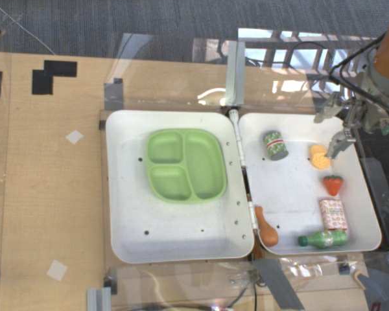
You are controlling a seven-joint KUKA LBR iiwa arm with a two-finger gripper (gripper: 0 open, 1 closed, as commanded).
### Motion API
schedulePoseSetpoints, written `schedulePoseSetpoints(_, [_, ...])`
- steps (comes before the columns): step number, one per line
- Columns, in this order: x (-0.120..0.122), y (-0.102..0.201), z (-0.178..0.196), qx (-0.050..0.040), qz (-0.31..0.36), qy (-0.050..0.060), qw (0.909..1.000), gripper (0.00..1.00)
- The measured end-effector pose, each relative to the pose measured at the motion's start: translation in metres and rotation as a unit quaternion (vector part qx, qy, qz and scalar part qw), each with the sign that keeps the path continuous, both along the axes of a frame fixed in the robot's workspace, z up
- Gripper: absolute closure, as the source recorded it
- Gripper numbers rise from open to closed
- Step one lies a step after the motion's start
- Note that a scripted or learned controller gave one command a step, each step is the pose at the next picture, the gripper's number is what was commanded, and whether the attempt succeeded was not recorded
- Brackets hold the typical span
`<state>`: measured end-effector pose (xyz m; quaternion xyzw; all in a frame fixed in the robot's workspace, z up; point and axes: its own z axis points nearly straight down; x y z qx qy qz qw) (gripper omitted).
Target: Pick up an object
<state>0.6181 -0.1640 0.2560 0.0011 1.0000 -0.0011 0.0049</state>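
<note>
Pincer (338, 142) hangs over right bin (292, 193), upper right; open/closed: can't tell. Yellow-orange item (319, 158) lies just beside its tip. Can (275, 145) w/ red-green label, red-white carton (333, 214), green bottle (323, 240): print unreadable.

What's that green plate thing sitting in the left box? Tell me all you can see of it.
The green plate is a pale lime tray with rounded corners, plastic by its look, split by raised ridges into three sections: two smaller ones on its left, one larger on its right. It lies flat, slightly turned, near the middle of the left bin, resting on the white floor. Nothing else touches it.
</note>
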Motion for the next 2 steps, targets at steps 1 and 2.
schedulePoseSetpoints(1, [0.042,-0.026,-0.166,-0.0005,0.002,-0.002,1.0000,0.00])
schedulePoseSetpoints(2, [0.046,-0.023,-0.152,-0.0014,0.007,-0.008,0.9999,1.00])
